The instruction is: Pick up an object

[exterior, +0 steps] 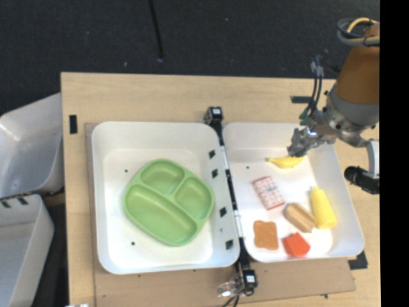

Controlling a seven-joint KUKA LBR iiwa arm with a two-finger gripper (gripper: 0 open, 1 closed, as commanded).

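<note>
Gripper: the gripper point(299, 143) hangs low over the back of the right bin point(339, 235), directly above the banana point(285, 162).
Jaws: too small and dark against the bin wall to read; cannot tell whether they are spread or closed, and nothing can be seen between them.
Contact: the tip sits just at the banana's right end; touching or slightly above, cannot tell.
Banana: small, yellow, smooth, gently curved; lies flat on the bin floor, long axis running roughly left to right, ends turned up slightly toward the back wall.
Arm: grey wrist with a glossy orange section above it point(358, 69), cables looped alongside.
Other items, right bin: a pink-and-white patterned packet point(268, 192), flat and rectangular; a tan bread roll point(300, 217), cylindrical, lying on a diagonal; a yellow corn cob point(323, 208), just beside the roll; an orange-brown toast slice point(266, 235); a red-orange block point(296, 244) near the front edge.
Left bin: the left bin point(105, 248) holds a green plastic tray point(169, 201), oval, with moulded compartments.
Table: the light wooden table point(128, 88) carries both bins side by side.
</note>
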